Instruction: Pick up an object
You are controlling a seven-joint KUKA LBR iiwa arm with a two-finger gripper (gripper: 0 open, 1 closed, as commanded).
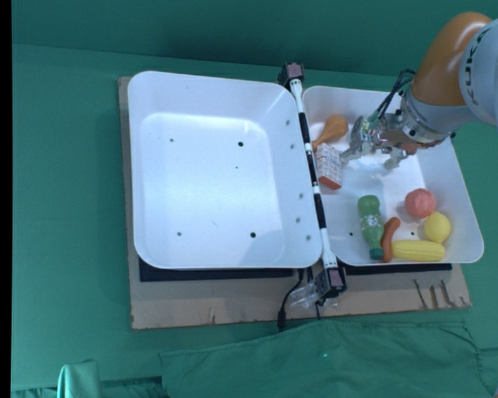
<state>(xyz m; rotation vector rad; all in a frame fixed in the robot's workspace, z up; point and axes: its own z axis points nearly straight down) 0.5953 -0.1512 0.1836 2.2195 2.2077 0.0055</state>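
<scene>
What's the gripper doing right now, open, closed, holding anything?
Gripper: over the right bin, beside the orange drumstick toy; whether it is open, closed or holding anything cannot be told.

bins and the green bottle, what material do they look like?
Bins: probably thin moulded plastic, glossy white; rounded corners and soft glare on the floors. Green bottle: looks like smooth plastic toy food, with a uniform green body and a pale label; the material isn't certain from this view.

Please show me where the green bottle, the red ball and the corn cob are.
green bottle (370, 225), camera view, middle of its body.
red ball (420, 202), camera view, its top surface.
corn cob (417, 250), camera view, middle of its length.
</scene>
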